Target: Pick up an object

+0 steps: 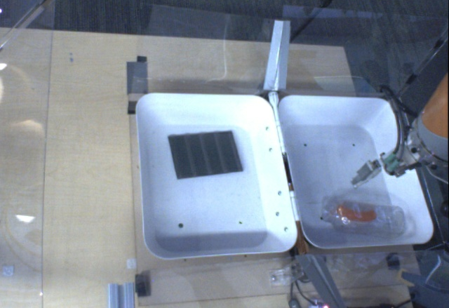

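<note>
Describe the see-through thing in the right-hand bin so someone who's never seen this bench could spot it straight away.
Of the two white bins, take the right bin. Near its front edge lies a clear plastic packet with something orange inside. The left bin's dark ribbed rectangular mat is opaque and flat; the packet is transparent.

You've got two white bins: the left bin (151, 159) has a dark grey ribbed pad (205, 154), and the right bin (330, 121) has a clear bottle (363, 215) with an orange patch, just below your silvery gripper (372, 172). The bench (77, 173) is pale wood.
</note>
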Tool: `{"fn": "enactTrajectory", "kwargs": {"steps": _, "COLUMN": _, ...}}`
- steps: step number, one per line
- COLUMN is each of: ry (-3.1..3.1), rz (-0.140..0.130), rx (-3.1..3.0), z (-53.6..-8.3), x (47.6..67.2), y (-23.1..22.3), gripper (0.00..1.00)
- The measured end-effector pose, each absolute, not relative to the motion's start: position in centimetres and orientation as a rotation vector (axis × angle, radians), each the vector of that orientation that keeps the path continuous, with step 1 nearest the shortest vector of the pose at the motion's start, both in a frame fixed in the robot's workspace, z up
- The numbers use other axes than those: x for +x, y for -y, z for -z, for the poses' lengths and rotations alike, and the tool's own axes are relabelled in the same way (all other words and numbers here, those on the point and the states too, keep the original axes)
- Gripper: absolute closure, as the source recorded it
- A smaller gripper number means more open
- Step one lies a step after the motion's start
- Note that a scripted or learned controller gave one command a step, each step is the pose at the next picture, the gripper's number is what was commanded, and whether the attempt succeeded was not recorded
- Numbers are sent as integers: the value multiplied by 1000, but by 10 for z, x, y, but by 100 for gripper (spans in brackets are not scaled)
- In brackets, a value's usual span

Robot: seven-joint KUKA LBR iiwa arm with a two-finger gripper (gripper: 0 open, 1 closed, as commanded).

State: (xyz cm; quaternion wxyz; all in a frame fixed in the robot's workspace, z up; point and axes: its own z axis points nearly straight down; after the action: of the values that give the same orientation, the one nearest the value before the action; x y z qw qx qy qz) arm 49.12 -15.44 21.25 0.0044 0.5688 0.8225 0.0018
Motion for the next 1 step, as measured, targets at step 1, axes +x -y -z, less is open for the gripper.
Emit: {"fn": "enactTrajectory", "kwargs": {"steps": 1, "ry": -2732, "rz": -2, "rx": 1547, "z": -140, "x": 503, "y": 147, "gripper": 0}}
